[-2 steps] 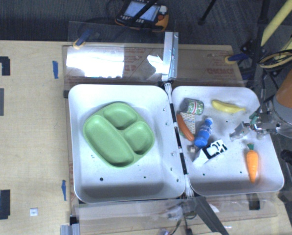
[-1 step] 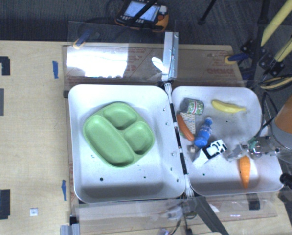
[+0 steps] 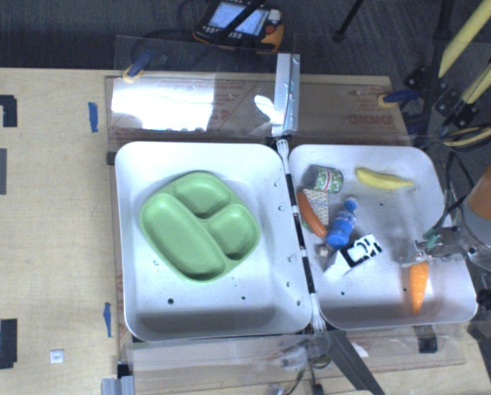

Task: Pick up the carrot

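The carrot [image 3: 418,285] is a short orange cone in the right bin [image 3: 377,301], near its front right corner, with its narrow end toward the front rim. My gripper [image 3: 423,254] reaches in from the right and sits right at the carrot's upper, thicker end. The grey wrist and the arm's orange band [image 3: 485,197] lie at the right edge. How the gripper meets the carrot is too small and blurred to make out.
Also in the right bin are a yellow banana [image 3: 384,179], a printed can [image 3: 324,178], a reddish-orange sausage-like piece [image 3: 312,215], a blue bottle [image 3: 342,225] and a black-and-white item [image 3: 360,251]. The left bin [image 3: 146,303] holds a green divided plate [image 3: 199,225].
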You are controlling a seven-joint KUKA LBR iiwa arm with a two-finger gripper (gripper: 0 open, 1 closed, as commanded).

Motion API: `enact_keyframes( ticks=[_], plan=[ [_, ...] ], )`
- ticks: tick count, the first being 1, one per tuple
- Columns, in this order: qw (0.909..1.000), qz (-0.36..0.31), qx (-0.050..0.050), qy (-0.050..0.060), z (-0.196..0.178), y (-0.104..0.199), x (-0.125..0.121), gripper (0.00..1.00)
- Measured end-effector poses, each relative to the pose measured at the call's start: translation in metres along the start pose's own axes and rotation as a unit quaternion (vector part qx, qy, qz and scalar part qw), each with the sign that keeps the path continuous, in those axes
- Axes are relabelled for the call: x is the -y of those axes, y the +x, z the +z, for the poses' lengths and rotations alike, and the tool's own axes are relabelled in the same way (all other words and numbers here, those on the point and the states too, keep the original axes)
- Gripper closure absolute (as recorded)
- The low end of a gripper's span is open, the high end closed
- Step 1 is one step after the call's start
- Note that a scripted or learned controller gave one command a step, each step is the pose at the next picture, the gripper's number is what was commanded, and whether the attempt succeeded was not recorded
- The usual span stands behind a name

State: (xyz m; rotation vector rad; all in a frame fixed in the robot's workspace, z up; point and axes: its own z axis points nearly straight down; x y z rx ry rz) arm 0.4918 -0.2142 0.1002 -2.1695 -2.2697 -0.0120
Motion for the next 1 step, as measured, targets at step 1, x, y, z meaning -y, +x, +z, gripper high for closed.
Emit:
enact_keyframes(
  ticks=[1],
  plan=[
    [0.9994,0.035,0.004,0.002,-0.0833,0.0786,0.0082,1.0]
  ],
)
